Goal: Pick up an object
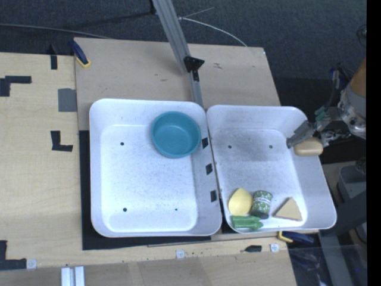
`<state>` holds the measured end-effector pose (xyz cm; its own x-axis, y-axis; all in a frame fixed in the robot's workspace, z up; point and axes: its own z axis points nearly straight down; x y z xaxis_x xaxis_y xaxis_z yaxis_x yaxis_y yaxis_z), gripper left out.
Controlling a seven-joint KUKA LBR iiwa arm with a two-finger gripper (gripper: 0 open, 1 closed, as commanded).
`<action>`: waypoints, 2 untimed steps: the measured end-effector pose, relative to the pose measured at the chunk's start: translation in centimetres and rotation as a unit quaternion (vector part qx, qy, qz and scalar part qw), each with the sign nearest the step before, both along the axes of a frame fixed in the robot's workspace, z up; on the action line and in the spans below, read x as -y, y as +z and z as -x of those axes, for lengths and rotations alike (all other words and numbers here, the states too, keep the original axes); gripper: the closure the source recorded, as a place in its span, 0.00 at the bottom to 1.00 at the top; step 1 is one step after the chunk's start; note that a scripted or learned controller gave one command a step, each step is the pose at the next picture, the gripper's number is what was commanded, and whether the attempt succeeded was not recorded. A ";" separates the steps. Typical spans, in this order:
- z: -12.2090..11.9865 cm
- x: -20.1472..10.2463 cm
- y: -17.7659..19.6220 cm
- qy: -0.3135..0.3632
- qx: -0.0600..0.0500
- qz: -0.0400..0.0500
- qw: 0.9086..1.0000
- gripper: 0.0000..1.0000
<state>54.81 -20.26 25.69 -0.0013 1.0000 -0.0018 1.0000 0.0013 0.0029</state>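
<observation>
My gripper [307, 143] hangs over the right rim of the right bin [250, 124], reaching in from the right. A small tan, rounded piece [309, 149] sits between its dark fingers [297, 138], level with the rim, and the gripper is shut on it. In the front of the same bin lie a yellow lemon-like ball [240, 202], a small green can [261, 204], a green pod-shaped item [246, 222] and a tan wedge [288, 210].
A blue bowl [175, 134] stands at the back of the left bin [119, 177]. A grey metal pole [172, 28] slants down to the gap between the bins. Wooden bench surface lies to the left and behind.
</observation>
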 end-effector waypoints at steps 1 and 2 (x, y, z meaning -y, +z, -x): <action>-0.9 -5.7 -1.1 0.002 -0.002 -0.001 1.000 1.00; -2.3 -10.2 -0.7 0.003 -0.002 -0.002 1.000 1.00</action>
